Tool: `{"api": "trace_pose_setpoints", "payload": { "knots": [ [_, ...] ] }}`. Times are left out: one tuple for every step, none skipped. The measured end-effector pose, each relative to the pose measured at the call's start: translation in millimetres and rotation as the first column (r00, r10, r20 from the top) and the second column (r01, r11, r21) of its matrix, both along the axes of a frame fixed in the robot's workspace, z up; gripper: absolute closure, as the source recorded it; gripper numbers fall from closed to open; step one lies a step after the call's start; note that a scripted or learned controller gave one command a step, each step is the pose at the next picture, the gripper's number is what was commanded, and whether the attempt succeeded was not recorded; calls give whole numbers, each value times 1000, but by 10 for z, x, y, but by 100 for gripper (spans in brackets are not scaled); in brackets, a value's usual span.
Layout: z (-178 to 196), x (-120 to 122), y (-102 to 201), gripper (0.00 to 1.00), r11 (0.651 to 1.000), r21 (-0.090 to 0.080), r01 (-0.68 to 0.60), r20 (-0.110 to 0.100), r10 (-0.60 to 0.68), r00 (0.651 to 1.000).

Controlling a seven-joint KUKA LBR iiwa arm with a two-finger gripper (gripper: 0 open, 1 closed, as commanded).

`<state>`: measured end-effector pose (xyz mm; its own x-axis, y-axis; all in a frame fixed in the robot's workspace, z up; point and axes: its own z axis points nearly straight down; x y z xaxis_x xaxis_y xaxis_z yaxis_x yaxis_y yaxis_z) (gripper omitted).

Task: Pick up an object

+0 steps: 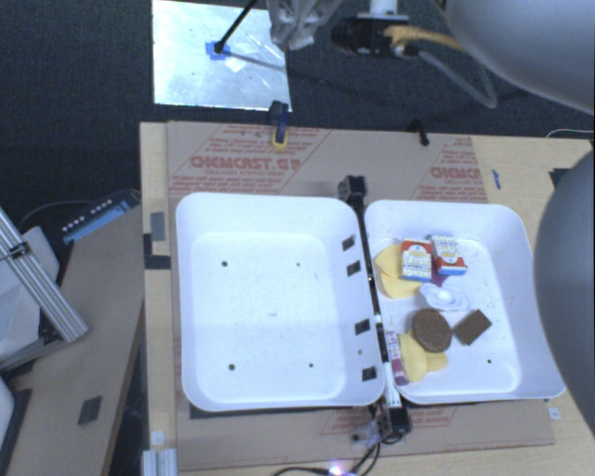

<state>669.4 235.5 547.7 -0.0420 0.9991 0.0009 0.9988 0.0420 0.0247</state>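
- The objects lie clustered in the right bin, toward its inner wall and middle; any of them would serve for the pick.
- The gripper sits at the top edge of the view, well beyond the bench's far side and over the dark floor. The cluster lies well apart from it, toward the near right, so the arm would likely have to swing over the right bin and then descend.
- Whether the gripper is released or clenched cannot be told: it is pale, blurred and cut by the frame.
- Two small cartons, orange, red and white, stand side by side at the far end of the cluster; boxy, printed card.
- A brown disc lies flat at the centre, matte, partly over a yellow flat piece.
- A brown square sits just beside the disc, tilted on the diagonal.
- A white glossy lump rests between cartons and disc.
- The left bin is smooth white plastic.
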Motion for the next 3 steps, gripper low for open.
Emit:
{"api": "trace_pose_setpoints", "payload": {
  "knots": [
    [112,0,0,100,1000,0,-3,2,3,1000],
    [226,0,1,100,1000,-1,-6,5,6,1000],
    [339,-1,3,100,1000,-1,-9,8,9,1000]
  ]
}}
